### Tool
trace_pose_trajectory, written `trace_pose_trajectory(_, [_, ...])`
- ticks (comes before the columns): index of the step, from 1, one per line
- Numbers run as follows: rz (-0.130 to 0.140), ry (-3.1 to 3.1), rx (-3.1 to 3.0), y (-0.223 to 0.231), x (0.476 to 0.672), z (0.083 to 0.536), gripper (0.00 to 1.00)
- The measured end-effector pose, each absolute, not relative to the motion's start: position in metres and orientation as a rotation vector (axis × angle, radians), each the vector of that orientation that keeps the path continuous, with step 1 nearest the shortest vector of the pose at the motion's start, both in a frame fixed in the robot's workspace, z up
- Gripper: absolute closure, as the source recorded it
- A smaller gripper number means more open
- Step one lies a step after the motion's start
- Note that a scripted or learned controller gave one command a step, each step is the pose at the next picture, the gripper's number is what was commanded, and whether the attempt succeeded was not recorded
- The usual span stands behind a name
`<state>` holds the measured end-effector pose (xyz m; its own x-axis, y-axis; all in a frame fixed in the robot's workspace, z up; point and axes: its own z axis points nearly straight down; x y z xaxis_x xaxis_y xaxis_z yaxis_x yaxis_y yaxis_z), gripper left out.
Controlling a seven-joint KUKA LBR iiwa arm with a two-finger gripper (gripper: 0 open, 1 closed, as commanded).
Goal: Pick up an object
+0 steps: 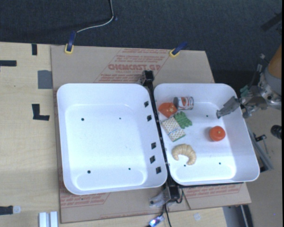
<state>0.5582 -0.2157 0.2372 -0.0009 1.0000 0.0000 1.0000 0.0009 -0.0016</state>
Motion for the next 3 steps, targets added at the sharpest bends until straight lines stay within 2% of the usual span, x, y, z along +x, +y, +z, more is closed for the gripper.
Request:
trace_pose_trajectory(1, [0.002,-2.225,-2.216,-0.222,0.647,0.189,0.00])
trace_pose_trajectory(2, [0.003,-2.225,-2.213,-0.179,0.664,0.153,0.00])
trace_pose_trajectory(3, [-0.007,-2.226,-2.226,-0.130,0.613,0.086,0.00])
